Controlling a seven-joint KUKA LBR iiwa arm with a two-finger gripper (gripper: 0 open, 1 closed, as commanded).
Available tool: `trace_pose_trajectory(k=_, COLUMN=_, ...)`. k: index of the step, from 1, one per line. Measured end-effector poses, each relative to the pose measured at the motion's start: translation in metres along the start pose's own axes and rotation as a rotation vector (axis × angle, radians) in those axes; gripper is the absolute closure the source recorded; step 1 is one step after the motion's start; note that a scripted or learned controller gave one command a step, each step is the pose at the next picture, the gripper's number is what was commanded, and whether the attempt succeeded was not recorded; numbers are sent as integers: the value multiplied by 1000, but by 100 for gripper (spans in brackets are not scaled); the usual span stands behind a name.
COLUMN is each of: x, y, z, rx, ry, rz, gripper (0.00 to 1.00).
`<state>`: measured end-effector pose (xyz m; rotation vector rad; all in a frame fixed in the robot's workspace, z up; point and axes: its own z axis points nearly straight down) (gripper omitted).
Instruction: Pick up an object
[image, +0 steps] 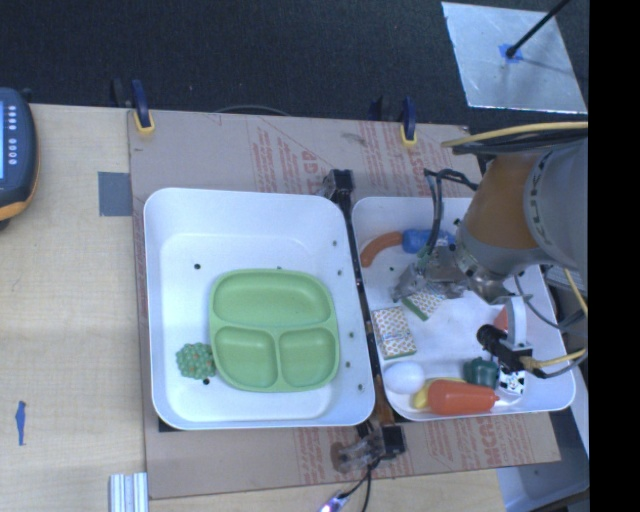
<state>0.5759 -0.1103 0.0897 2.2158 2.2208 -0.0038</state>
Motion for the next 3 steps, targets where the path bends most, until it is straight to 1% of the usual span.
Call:
trace_pose_trajectory(k=1, x=1, y=3, z=-18, rx=-5, ry=2, rz=-4, gripper=100)
trace_pose_trajectory(k=2, x=-8, y=-13, z=-83, rx=-1, ry=4, rz=2, gripper=100)
trace_pose_trajectory(k=3, x=-7, y=-14, z=-79, rx=4, ry=5, rz=1, gripper=0)
